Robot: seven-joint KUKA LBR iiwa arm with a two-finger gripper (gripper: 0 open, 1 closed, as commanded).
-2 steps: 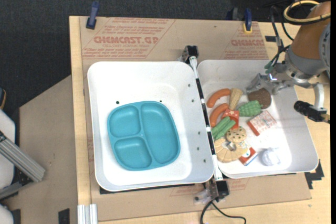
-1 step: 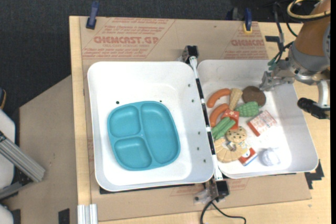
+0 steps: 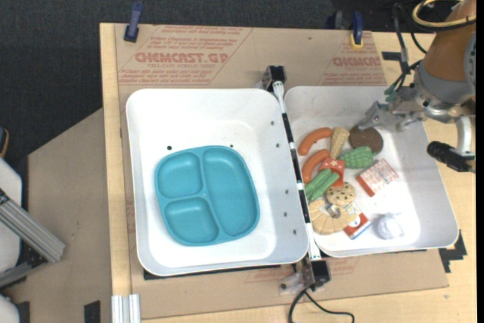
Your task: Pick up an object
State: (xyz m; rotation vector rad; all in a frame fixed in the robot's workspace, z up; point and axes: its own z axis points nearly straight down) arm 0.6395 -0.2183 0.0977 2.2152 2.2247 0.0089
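Note:
The right bin [image 3: 423, 163] holds a heap of toy food: an orange sausage [image 3: 314, 138], a tan wedge [image 3: 339, 140], a brown round patty [image 3: 366, 138], a green bumpy piece [image 3: 357, 157], a red pepper [image 3: 318, 163], a green pod [image 3: 321, 182], a chip cookie [image 3: 340, 194], a round cracker [image 3: 327, 220], a red-and-white packet [image 3: 376, 176], a small red item [image 3: 355, 227] and a pale lump [image 3: 387, 225]. My gripper [image 3: 376, 117] hangs low at the bin's far right part, just above and right of the brown patty. Nothing is seen held in it.
The left bin [image 3: 144, 117] carries a teal divided plate [image 3: 206, 194]. A black hinge bar [image 3: 289, 140] runs between the bins. The arm's orange band [image 3: 446, 49] and cables crowd the far right. Blue [image 3: 134, 19] and yellow [image 3: 357, 34] clamps grip the bench's back edge.

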